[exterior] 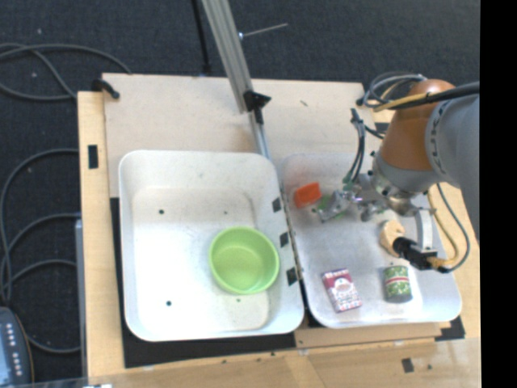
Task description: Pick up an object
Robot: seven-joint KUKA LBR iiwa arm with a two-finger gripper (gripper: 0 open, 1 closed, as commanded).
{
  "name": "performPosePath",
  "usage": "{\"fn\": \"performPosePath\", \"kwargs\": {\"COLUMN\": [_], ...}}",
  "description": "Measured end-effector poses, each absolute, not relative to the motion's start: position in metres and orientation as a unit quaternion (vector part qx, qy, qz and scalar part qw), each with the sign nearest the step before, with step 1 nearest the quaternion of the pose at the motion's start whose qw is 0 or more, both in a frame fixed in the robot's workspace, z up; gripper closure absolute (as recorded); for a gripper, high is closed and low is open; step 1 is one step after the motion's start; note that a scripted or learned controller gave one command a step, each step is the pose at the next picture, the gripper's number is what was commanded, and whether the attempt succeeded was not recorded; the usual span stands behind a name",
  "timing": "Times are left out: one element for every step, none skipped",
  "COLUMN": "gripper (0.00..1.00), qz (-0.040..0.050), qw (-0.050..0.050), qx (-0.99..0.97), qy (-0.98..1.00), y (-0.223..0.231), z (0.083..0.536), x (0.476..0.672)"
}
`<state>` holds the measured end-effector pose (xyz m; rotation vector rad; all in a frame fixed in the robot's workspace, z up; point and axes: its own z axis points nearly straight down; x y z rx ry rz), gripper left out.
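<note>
Camera view: jaws [327,207] hover beside orange block [306,193].

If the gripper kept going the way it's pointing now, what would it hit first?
Probably the orange block. The gripper points toward the view's left inside the right bin, and the block lies just beyond its tip, though depth from above is uncertain.

No text can be read anywhere; the small red packet [342,289] near the front edge of the right bin [452,301] bears a pale printed panel, too blurred to read; the green can [397,283] beside it shows a white-marked label, likewise illegible.
</note>
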<state>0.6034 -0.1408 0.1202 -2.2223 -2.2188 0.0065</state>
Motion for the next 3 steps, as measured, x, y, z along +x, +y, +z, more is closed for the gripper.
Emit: {"fn": "performPosePath", "kwargs": {"gripper": [0.00, 1.00, 1.00], "qz": [0.0016, -0.0007, -0.0006], "qw": [0.000, -0.002, -0.001], "qx": [-0.708, -0.710, -0.706], "qy": [-0.706, -0.704, -0.708], "y": [-0.142, -0.143, -0.136], "z": [0.100, 0.112, 0.170], "x": [0.603, 0.604, 0.604]}}
